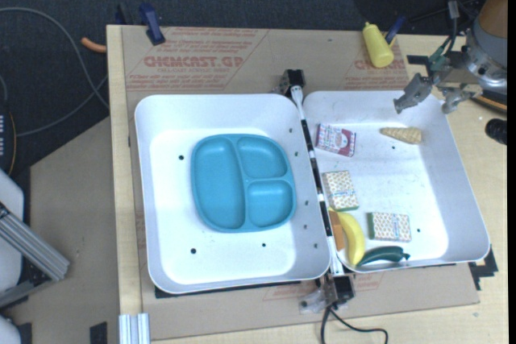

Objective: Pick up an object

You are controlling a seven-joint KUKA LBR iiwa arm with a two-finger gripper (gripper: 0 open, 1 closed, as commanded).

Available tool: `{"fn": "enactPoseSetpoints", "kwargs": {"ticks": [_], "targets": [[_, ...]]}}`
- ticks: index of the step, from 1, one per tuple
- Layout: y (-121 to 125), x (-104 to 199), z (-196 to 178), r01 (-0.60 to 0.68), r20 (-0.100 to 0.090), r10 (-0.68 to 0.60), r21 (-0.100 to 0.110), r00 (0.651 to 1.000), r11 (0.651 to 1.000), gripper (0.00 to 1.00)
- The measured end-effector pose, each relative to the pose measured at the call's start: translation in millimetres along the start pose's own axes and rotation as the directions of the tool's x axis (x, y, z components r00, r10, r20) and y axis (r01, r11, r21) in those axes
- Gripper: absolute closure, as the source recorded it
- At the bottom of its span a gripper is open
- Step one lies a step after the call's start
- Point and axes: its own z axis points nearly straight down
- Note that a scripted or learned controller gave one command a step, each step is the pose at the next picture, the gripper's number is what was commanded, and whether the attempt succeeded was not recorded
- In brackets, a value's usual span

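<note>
Bench [234, 52]: a flat board printed with red lettering, on which two shallow white bins are set side by side, their inner walls touching.

Left bin [161, 141]: one item is held. A blue divided plate [242, 181] with three compartments is laid flat near the middle of the bin floor.

Right bin [451, 181]: several small items are held, all apart from the gripper.
- A red and white carton [335, 139] is laid near the bin's left wall, towards the far side.
- A tan cone-shaped piece [401, 134] is laid on its side to the right of that carton, near the far wall.
- A patterned box [340, 190] is laid just below the carton, close to the left wall.
- A second patterned box [390, 227] is laid flat nearer the front, right of the banana.
- A yellow banana [350, 236] is laid along the left wall at the near corner; an orange piece is seen touching its left side.
- A green vegetable-shaped piece [382, 257] is laid at the front wall, touching the banana's lower end.

Gripper [431, 94]: it is seen over the far right corner of the right bin, above the rim. The two fingers are spread apart and nothing is held between them. The cone is the nearest item, just below and to the left.

Yellow bottle [376, 45]: it is laid on the bench behind the right bin.
</note>
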Motion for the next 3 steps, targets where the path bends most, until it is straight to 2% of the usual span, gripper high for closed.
{"fn": "enactPoseSetpoints", "kwargs": {"ticks": [1, 2, 3], "targets": [[22, 32, 88, 0.001, -0.001, -0.001, 0.001, 1.0, 1.0, 0.0], [34, 73, 163, 0.001, 0.001, -0.001, -0.006, 1.0, 1.0, 0.0], [53, 65, 163, 0.002, 0.0, -0.002, -0.007, 1.0, 1.0, 0.0]]}}
